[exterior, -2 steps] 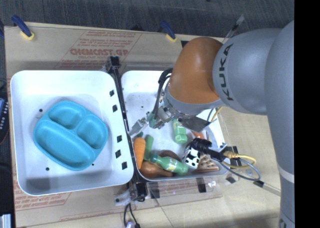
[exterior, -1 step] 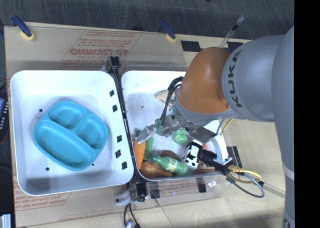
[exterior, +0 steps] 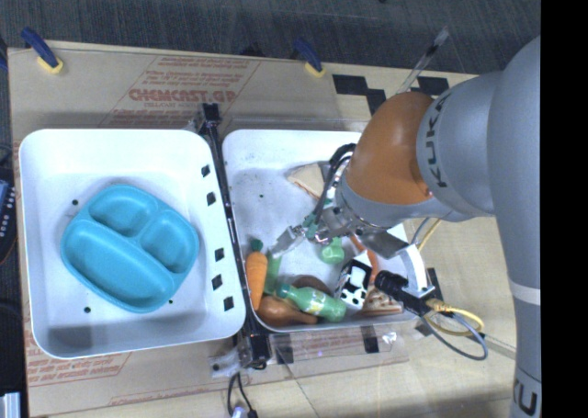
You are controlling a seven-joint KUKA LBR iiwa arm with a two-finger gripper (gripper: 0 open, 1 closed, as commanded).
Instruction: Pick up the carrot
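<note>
Since you can't tell how far the gripper (exterior: 308, 232) is open or whether it holds anything, expect a bad grab: the carrot (exterior: 257, 272) lies just below-left of it, hard against the bin wall (exterior: 231, 223) and touching the green bottle (exterior: 310, 300).

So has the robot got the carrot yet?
Not yet. Done: the arm has reached over the right bin. In hand: nothing that can be seen; the gripper hangs just above the pile. Left: the carrot lies at the bin's left wall, needing grabbing and lifting.
</note>
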